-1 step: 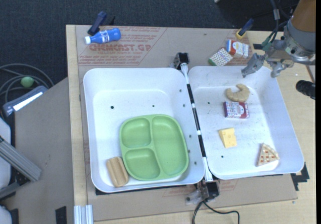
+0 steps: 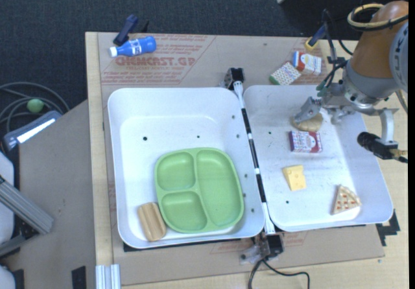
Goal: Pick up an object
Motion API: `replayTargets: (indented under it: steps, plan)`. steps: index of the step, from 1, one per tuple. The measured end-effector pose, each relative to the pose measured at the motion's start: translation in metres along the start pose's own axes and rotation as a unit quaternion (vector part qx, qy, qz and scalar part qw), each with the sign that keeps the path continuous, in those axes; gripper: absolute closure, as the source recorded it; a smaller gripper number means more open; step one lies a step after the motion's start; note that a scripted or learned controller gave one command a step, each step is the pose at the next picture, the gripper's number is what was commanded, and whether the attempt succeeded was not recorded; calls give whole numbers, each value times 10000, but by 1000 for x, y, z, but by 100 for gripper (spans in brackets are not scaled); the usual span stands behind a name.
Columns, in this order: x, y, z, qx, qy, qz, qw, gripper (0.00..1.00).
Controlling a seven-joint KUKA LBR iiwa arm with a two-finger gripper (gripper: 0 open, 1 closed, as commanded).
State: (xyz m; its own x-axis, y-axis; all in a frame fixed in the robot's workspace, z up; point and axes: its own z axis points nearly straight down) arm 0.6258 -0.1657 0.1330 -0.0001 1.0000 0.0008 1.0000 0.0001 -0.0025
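Reaching into right bin point(image 2: 382, 190), gripper point(image 2: 310, 115) low at bin's 12 o'clock, over tan bread-like piece point(image 2: 310, 124). Cannot tell finger state; contact with piece unclear. Step: approach/grasp attempt, nothing visibly lifted. Other candidates: red-white packet point(image 2: 304, 142) just at 6 o'clock of piece, cheese block point(image 2: 295, 177) mid-bin, pizza slice point(image 2: 345, 201) at 4 o'clock. Next move likely needs closing on piece, then straight lift.
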Motion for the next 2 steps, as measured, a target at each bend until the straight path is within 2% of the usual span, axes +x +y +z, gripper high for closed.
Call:
replayTargets:
  steps: [1, 2]
  plan:
    - [48, -11, 43, -61, -24, -2, 10000, 0]
    - [57, -33, 43, -96, -35, -1, 9999, 0]
